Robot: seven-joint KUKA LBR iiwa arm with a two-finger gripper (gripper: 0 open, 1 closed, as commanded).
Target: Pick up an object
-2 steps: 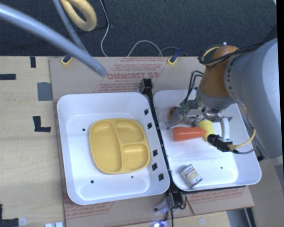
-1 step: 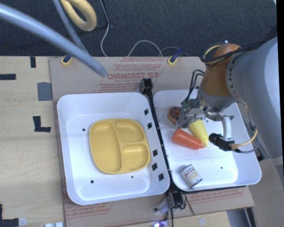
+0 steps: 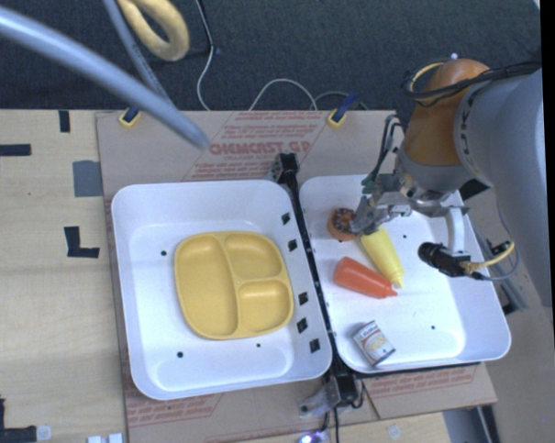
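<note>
— Where, the pickable things?
— All in the right bin [image 3: 476,340], right half of the frame. Nearest the gripper [image 3: 367,217]: a small round brown piece, doughnut-like [image 3: 341,224], close to the bin's upper left corner, just beside the fingertips. Just right of it, a yellow corn-cob shape [image 3: 383,252], smooth, tapered, lying slantwise, its upper end under the gripper.
— Touching anything?
— Lies against an orange carrot-like cone [image 3: 363,278], matte, pointing toward lower right, just below and left of the cob. Further down, well apart, a small can [image 3: 374,342] on its side, pale label, near the bin's lower edge.
— And the claw?
— Low over the cob's upper end and the brown piece. Opening between the fingers: cannot tell from this slant. Nothing seen gripped.
— Around it?
— Grey arm with orange band [image 3: 443,117] filling the upper right. A black cable stub [image 3: 442,258] hanging right of the cob.
— The other bin?
— Left bin [image 3: 140,222], shallow white plastic, rounded corners. Inside, a yellow divided plate [image 3: 232,284], three compartments, glossy, set slightly askew. Between the bins, a black clipped divider strip [image 3: 303,261]. Beneath both, a cardboard sheet [image 3: 247,144] with red print.
</note>
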